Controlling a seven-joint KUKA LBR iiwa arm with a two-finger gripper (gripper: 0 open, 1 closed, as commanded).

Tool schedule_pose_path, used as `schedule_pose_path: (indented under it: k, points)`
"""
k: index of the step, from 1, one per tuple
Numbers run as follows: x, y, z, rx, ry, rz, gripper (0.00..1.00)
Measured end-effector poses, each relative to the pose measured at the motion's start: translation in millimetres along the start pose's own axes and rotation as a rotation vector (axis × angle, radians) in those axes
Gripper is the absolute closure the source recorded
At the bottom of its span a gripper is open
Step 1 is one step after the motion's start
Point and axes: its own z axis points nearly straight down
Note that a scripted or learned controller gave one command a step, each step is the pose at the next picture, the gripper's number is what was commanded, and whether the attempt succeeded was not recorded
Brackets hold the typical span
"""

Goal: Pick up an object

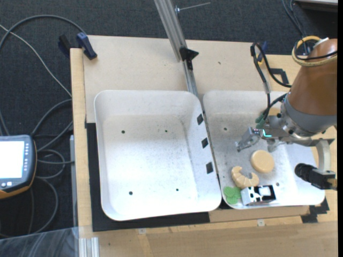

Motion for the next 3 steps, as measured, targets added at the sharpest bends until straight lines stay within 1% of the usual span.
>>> schedule_pose_path:
  k: [1,2,3]
  points:
    - [0,1,-2,-0.005,-0.001,0.000,0.00]
    - [-2,2,41,0.001,0.000,0.001,0.00]
    - [-6,3,104,0.002,0.001,0.001,0.00]
